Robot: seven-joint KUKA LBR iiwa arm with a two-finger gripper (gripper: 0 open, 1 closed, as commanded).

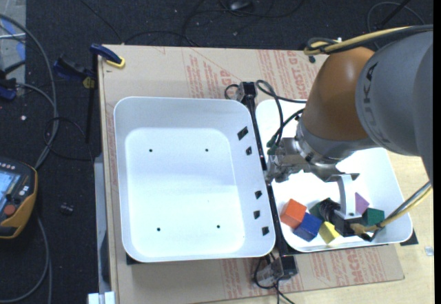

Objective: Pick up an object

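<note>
The arm (pixel 358 103) is hanging over the right bin (pixel 393 178), jaws' state untellable, and the orange block (pixel 294 211) is looking light, rigid, best pinched across flat sides.

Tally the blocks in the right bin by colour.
Orange block: 1
Blue block: 1
Yellow block: 1
Green block: 1
Purple block: 1
Total visible: 5; the arm may hide more.
</note>
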